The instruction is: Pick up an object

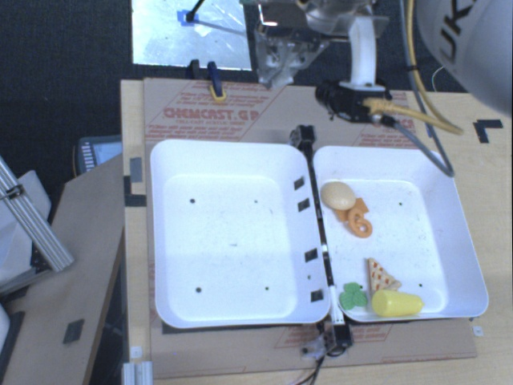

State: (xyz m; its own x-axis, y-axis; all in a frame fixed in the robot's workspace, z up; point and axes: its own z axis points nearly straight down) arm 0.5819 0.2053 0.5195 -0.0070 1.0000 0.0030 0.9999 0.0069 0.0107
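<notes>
Tool (276, 58): metallic two-finger unit, poised high above the far edge of the bench (232, 111), beyond both bins; whether it is spread or pressed together cannot be told, and nothing shows between its tips.

Left shallow white plastic bin (168, 215): smooth, glossy, rounded corners.

Right shallow white plastic bin (449, 223): holds all candidates.
- Pale beige rounded egg-like lump (337, 195), smooth, far left part.
- Orange ring-shaped piece (360, 224), touching the lump's near side.
- Tan triangular wedge with dark specks (381, 277), flat.
- Green leafy floret-shaped toy (352, 297), by the dividing wall.
- Yellow rounded oblong piece (397, 302), glossy, at the near wall.

Risks, as judged: rounded glossy pieces could squirt from a pinch; the flat wedge offers little height; the lump and ring crowd each other; items against walls could block one side of the tool.
</notes>
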